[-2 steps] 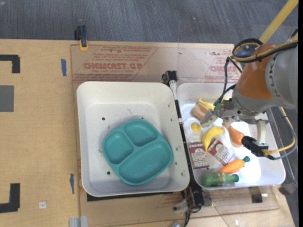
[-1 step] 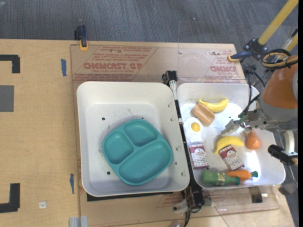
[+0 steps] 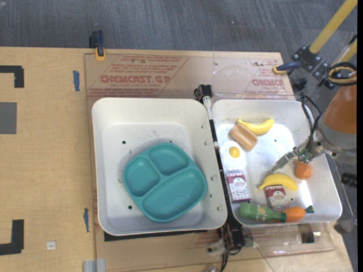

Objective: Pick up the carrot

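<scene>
The carrot, orange with a green top, lies at the front right of the right bin, just right of a green bottle. My gripper hangs over the right side of that bin, well behind the carrot and apart from it. A small round orange fruit sits directly below the gripper.
The right bin also holds two bananas, a hot dog, a fried egg and two small red cartons. A teal divided plate lies in the left bin.
</scene>
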You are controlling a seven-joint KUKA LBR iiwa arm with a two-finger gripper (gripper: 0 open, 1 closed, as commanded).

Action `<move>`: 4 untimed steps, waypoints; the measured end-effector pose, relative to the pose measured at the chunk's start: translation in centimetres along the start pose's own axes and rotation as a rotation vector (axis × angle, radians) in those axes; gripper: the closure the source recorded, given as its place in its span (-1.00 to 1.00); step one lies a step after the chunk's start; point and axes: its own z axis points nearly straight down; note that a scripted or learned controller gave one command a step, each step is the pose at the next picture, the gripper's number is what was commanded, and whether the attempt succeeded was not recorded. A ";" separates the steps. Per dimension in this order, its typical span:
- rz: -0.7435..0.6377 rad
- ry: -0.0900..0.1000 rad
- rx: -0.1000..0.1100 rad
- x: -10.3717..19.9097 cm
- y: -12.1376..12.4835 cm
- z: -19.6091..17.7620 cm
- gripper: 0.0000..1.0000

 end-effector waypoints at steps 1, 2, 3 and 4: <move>0.076 -0.005 -0.009 1.0 -1.6 0.0 -1.00; 0.127 -0.003 -0.009 2.9 -5.5 -0.1 -1.00; -0.297 -0.032 0.001 5.4 -4.7 0.0 -1.00; -0.186 -0.028 0.005 -1.3 1.7 0.1 -1.00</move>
